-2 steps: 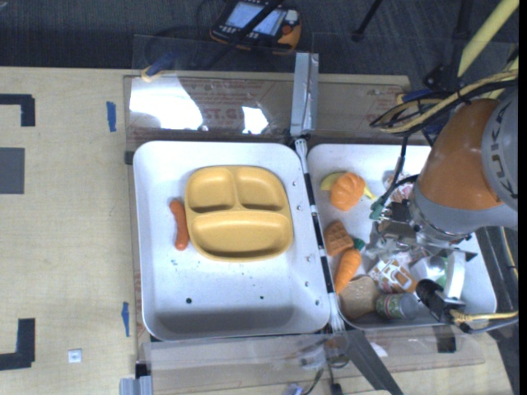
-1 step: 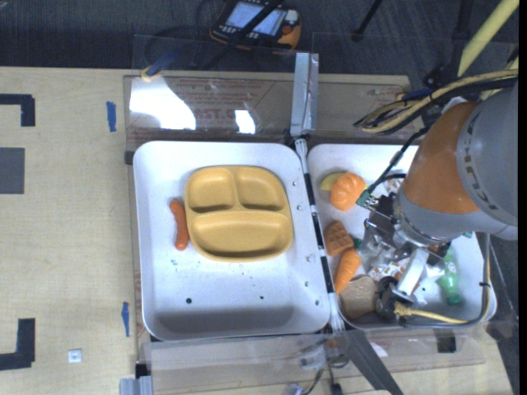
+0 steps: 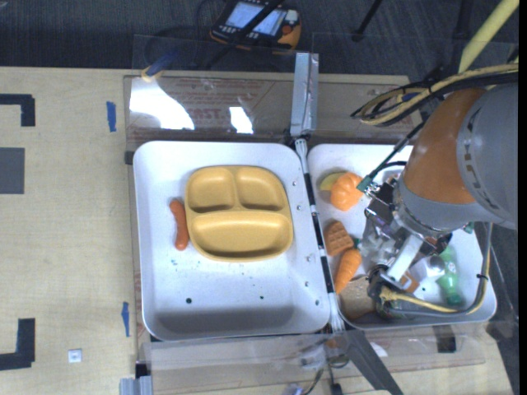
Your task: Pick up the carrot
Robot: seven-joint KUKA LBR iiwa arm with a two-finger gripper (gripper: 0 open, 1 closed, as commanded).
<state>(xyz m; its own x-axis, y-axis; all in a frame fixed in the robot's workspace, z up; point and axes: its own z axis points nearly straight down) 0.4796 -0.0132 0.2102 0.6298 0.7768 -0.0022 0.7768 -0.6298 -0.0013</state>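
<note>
Lying in right bin (image 3: 486, 303), carrot (image 3: 347, 269), left bin (image 3: 156, 245) holding yellow tray (image 3: 239, 212)

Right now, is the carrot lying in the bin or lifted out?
Lying in the right bin: the carrot rests on its floor beside the gripper, not held.

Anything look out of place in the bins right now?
Little stands out. A sausage lies on the left bin floor beside the plate, not on it. Dark specks dot that bin's floor. The carrot lies in the right bin.

Grey arm (image 3: 494, 151), orange band (image 3: 436, 163), yellow cables (image 3: 412, 97)
</note>
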